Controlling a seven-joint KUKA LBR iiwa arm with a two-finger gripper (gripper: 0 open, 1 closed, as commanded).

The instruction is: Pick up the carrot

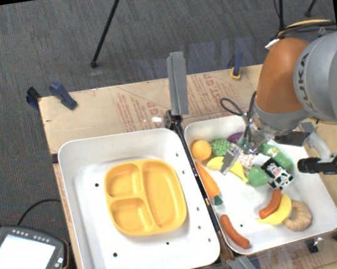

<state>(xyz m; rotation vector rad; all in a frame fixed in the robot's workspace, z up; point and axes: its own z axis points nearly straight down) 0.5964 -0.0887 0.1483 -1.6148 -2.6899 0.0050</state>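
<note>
1. The carrot (pixel 209 181) lay along the left wall of the right bin (pixel 328 200), its green top pointing toward the lower frame.
2. The gripper (pixel 240 153) hung just right of the carrot, amid crowded toy food; whether it was open or closed could not be told.
3. An orange (pixel 201 149) sat just above the carrot, a green piece (pixel 222 147) beside it.
4. A hot dog (pixel 235 231) lay lower in the bin, and a sausage (pixel 269 204), banana (pixel 282 210) and croissant (pixel 297 216) clustered at lower right.
5. The left bin (pixel 90 238) held a yellow divided plate (pixel 145 196).
6. Both bins sat on a cardboard-covered bench (pixel 101 113) over grey carpet (pixel 27 45); a teach pendant (pixel 24 264) lay at lower left.
</note>
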